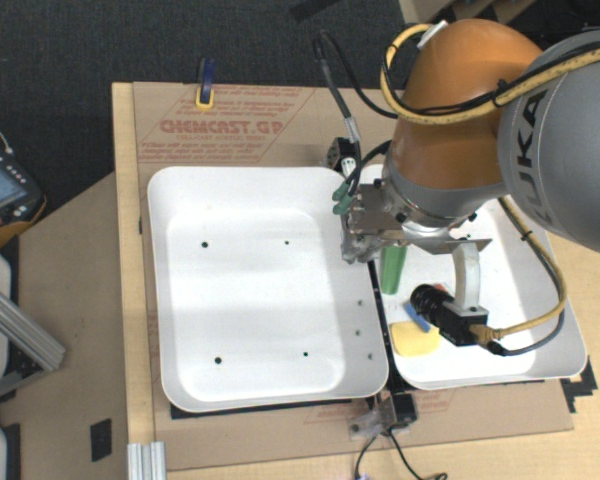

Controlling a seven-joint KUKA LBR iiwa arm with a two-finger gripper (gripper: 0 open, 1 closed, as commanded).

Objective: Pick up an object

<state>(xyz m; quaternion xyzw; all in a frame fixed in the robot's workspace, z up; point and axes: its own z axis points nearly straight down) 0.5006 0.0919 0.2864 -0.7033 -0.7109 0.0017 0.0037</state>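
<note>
The grey KUKA arm with the orange band [470,88] reaches in from the right and hangs over the right shallow white plastic bin [528,353]. On its grey shell a part of the black letters "KUKA" can be read. The gripper [370,230] is low over the inner edge of this bin, close to the wall that it shares with the left shallow white plastic bin [250,298]. The wrist covers the gripper from above, so I cannot tell how far it is open, or whether it has hold of anything.

Just beside the gripper a green cylinder-shaped object [392,270] stands out from under the wrist, over the right bin. Near the front of the same bin lies a flat pale yellow piece [415,341], with a small blue piece [417,320] touching its upper edge.

Both bins rest on a brown cardboard sheet [230,123], which bears the red print "CHEMCAST GP"; the smaller red lines under it are too small to read. A yellow and blue clamp [206,86] sits on the far edge of the cardboard.
</note>
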